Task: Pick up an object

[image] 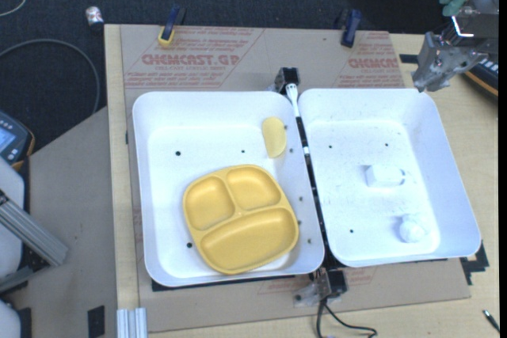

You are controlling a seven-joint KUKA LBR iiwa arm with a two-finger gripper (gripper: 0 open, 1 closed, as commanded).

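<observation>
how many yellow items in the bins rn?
2, both in the left bin: the divided yellow tray toward the near side, and a small yellow piece by the right wall beyond it. Nothing looks hidden.

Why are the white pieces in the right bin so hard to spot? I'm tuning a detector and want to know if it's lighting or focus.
Camera view: even, bright light washes out the right bin; the white block and white ball show faint shadows only, white on white. Focus is slightly soft overall. The yellow tray contrasts clearly.
</observation>
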